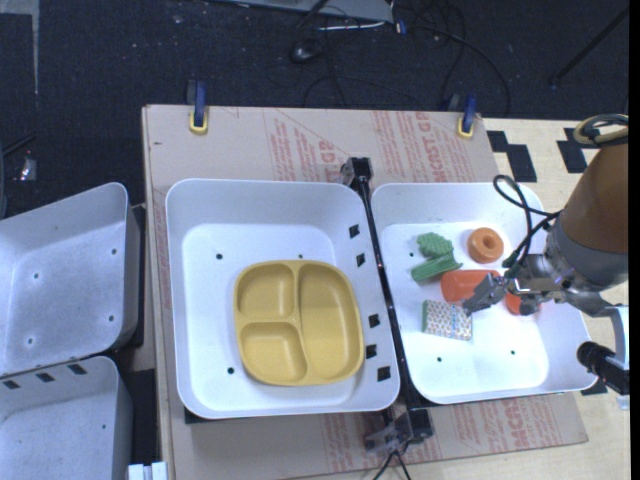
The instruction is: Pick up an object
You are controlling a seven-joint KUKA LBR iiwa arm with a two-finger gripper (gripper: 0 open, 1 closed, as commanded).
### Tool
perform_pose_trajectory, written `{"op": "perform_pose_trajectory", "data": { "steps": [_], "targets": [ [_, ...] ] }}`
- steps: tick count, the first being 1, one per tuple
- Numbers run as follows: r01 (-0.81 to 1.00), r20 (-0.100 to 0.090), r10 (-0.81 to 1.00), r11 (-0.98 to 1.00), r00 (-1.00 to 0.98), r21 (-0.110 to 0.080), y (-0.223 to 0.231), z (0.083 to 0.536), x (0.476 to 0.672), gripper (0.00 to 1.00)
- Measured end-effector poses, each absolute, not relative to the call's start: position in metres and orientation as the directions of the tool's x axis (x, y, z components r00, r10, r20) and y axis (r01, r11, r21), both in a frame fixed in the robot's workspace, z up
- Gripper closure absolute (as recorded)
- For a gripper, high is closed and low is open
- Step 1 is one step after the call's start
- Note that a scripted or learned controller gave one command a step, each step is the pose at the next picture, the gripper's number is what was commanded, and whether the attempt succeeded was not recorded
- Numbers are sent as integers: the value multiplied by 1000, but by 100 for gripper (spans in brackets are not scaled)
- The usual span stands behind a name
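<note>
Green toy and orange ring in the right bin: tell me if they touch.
Apart. The camera view shows bare white bin floor between the green toy and the orange ring.

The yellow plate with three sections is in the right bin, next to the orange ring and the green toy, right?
Not quite. The camera view shows the yellow plate in the left bin. The orange ring and green toy are in the right bin.
</note>
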State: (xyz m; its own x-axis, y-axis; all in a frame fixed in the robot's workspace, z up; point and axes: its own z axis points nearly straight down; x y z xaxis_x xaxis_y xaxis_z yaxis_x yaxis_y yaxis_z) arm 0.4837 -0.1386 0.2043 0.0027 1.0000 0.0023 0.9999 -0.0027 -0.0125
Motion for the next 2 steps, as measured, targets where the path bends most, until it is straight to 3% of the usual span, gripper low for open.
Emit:
{"op": "perform_pose_trajectory", "data": {
  "steps": [1,2],
  "targets": [
    [1000,0,1000,1,-1,-1,-138,210,486,0],
    [1000,1,1000,-1,1,-5,-142,165,490,0]
  ]
}}
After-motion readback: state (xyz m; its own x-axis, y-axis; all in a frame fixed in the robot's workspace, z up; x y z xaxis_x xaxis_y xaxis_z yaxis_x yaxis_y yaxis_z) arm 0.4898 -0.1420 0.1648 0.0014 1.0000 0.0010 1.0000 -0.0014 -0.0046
